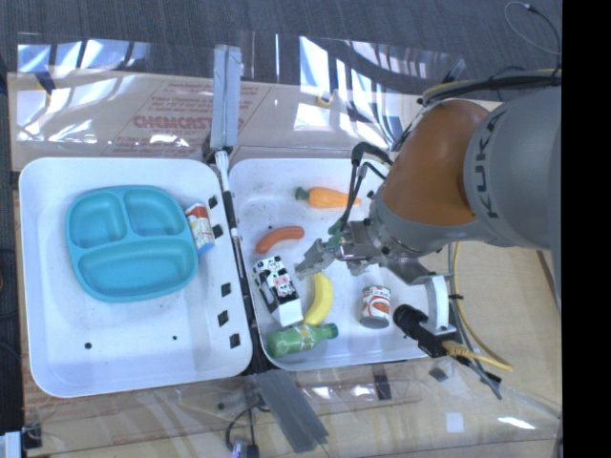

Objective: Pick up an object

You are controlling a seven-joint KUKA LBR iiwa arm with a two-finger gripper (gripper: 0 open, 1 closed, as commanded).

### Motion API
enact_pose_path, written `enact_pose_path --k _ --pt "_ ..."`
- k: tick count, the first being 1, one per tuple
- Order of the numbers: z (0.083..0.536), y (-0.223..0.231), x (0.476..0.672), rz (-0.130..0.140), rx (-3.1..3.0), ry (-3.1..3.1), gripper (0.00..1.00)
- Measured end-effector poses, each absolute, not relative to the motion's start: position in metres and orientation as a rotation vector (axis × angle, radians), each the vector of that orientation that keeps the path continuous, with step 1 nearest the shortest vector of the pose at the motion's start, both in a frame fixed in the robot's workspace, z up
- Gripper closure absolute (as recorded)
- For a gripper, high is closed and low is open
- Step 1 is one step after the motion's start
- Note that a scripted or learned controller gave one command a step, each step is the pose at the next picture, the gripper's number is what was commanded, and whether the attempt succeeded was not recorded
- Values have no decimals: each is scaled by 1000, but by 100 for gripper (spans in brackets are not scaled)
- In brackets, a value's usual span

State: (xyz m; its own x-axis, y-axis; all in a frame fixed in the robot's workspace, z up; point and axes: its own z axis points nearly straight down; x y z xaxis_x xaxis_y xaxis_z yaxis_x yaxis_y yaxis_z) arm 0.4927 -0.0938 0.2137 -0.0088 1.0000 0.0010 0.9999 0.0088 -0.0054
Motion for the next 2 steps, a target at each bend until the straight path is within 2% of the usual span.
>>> enact_pose_path --k 1,2 --pt "112 -137 506 -12 -2240 -2221 0" --pt "102 -123 484 -23 -2453 -1995 0"
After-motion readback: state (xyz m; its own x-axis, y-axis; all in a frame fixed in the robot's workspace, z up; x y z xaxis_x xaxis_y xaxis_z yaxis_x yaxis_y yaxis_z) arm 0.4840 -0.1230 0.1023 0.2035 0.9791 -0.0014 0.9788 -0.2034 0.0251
